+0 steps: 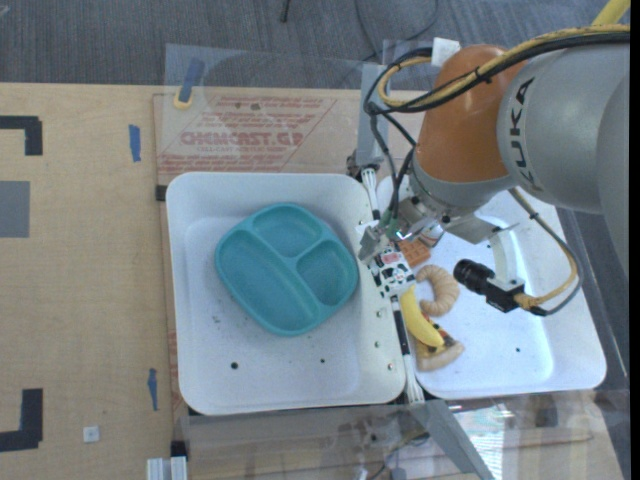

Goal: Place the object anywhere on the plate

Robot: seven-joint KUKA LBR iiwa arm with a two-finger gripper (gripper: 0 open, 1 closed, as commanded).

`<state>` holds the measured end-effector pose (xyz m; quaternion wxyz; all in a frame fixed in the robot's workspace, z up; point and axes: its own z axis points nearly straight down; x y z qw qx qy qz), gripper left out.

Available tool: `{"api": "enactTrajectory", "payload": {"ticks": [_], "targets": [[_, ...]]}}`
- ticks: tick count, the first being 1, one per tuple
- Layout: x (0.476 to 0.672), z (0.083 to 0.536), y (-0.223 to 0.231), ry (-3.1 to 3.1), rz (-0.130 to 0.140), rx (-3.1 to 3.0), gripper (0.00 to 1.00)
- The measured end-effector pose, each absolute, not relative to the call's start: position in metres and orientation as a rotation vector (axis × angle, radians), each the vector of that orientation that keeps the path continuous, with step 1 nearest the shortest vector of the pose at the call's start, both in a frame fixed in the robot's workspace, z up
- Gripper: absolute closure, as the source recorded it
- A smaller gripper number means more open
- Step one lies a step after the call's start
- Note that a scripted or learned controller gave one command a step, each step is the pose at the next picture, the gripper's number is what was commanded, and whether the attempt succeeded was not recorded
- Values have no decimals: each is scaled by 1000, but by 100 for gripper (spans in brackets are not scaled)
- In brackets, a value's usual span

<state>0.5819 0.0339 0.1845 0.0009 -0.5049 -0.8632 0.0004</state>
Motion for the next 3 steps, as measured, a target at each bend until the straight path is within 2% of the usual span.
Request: {"api": "enactTrajectory", "payload": {"ticks": [1,2,3], "targets": [[582,185,34,-2710,1,-1586,0],[583,195,34,-2711,-3,-1589,100],[583,195,33,-2711,-2,-1589,0]]}}
